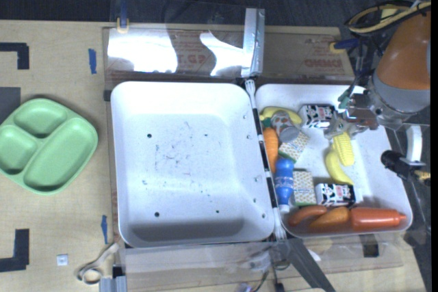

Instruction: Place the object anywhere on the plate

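Corn (342, 150) lies just below and a little left of my tool (349, 118) in the right bin (404, 205), long axis roughly up-down in view. Whether my tool is spread or pressed together, I cannot tell. The green plate (44, 145) sits far left on the counter (41, 51), beyond the left bin (185, 147).

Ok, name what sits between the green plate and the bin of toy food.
In the camera view, the left white bin lies between the green plate and the right bin.

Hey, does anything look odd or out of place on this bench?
The green plate sits outside both bins, on the bench at the far left, while all the toy food is piled in the right bin. Nothing looks spilled or broken.
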{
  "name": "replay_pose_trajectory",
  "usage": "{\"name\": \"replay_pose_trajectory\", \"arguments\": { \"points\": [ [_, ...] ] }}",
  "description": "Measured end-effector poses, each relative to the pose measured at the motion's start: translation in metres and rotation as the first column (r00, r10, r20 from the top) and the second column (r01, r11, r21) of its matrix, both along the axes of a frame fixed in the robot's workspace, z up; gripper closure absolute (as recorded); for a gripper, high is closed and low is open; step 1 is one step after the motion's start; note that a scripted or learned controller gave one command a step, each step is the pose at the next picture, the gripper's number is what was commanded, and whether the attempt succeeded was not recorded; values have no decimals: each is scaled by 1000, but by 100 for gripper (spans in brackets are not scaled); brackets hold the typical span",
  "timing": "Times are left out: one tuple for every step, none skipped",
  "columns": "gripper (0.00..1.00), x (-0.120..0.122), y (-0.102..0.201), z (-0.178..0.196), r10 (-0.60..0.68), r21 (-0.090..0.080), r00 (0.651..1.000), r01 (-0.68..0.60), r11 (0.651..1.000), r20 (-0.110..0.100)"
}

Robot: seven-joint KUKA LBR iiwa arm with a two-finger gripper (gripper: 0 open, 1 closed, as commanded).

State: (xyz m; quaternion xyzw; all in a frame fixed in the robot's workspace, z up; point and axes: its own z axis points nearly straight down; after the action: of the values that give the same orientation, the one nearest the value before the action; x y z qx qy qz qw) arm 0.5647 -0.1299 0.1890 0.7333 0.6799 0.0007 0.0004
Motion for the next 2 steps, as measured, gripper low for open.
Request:
{"name": "replay_pose_trajectory", "arguments": {
  "points": [
    [100,-66,21,-10,-63,0,998,63,998,-3],
    [100,-65,20,0,-65,0,998,65,998,-2]
  ]
}}
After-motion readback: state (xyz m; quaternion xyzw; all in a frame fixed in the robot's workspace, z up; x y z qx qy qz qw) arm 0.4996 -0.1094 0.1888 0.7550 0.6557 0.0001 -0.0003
